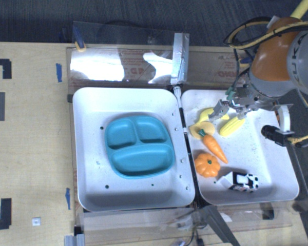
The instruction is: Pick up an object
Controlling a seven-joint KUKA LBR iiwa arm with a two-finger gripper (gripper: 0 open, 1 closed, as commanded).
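The right white bin (pixel 277 163) holds several toys: a yellow banana (pixel 202 119), a yellow corn cob (pixel 231 126), an orange carrot (pixel 214 147), a small orange pumpkin (pixel 207 164) and a black-and-white cow figure (pixel 243 181). My gripper (pixel 230 108) hangs over the bin's far part, just above the banana and the corn cob. Its fingers look spread, with nothing between them.
The left white bin (pixel 87 137) holds a blue divided plate (pixel 138 145). A metal divider post (pixel 179 58) stands behind the bins. A black cable connector (pixel 272 134) and yellow cables (pixel 303 6) hang by the arm on the right.
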